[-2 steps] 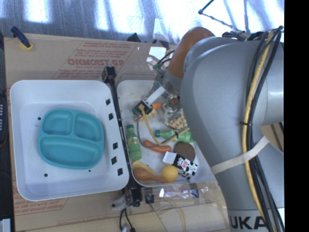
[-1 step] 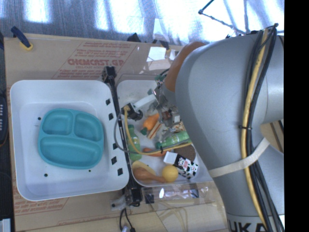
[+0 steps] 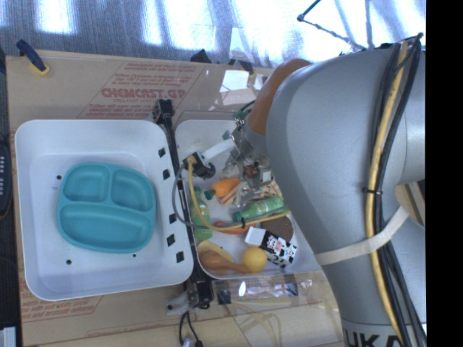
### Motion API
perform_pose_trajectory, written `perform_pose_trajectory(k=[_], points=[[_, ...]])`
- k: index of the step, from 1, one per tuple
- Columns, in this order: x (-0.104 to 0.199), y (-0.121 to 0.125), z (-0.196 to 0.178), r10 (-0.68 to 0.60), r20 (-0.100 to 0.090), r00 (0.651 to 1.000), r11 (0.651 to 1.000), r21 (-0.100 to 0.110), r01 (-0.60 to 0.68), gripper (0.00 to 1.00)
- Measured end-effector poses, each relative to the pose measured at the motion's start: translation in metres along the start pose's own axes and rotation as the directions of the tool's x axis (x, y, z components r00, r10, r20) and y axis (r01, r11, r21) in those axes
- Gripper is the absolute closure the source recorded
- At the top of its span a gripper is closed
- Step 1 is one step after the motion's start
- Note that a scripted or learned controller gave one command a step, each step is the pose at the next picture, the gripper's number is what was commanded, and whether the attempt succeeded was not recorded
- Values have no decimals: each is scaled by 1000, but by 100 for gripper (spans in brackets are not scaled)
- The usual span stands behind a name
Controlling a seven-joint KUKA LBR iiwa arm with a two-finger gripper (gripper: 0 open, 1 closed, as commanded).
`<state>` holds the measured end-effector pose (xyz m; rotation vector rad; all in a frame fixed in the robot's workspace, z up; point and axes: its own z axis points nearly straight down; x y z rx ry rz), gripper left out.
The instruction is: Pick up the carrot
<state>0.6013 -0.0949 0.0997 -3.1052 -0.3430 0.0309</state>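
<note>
Camera view: the carrot (image 3: pixel 226 188) lies in the right bin (image 3: pixel 189 132) among other toy food, just beside the gripper (image 3: pixel 249 170) lowered over it, while a teal divided plate (image 3: pixel 107 207) sits in the left bin (image 3: pixel 29 194).

You are looking down at a slant from one fixed camera above the bench, taking in both bins. The left bin (image 3: pixel 29 215) is lying in full sight; right of it, the arm (image 3: pixel 347 179) is looming close, covering the right bin's (image 3: pixel 189 132) far side.
</note>
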Motion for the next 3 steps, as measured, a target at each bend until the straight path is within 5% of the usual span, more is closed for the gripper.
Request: perform_pose_trajectory(k=[1,2,3], points=[[0,0,0,-1,0,1000,1000,0,1,0],[-61,-15,10,3,-6,1000,1000,-12,-3,0],[-60,-16,1,-5,-2,1000,1000,-5,5,100]])
